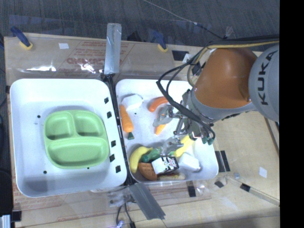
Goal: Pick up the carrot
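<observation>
The carrot [126, 119] is orange with a small green stem end. It lies lengthwise along the left wall of the right bin [209, 163], pointing toward the back. My gripper [173, 127] hangs over the middle of that bin, to the right of the carrot and apart from it. The grey and orange wrist [223, 82] covers the bin's right side. A small orange piece [161, 127] lies just left of the gripper, and a curved orange item [157, 103] lies behind it.
A yellow banana [137, 156], a green item [153, 154], a brown item [147, 171], a black-and-white packet [166, 164] and white pieces [132, 100] crowd the right bin. The left bin [28, 94] holds a green divided plate [75, 137].
</observation>
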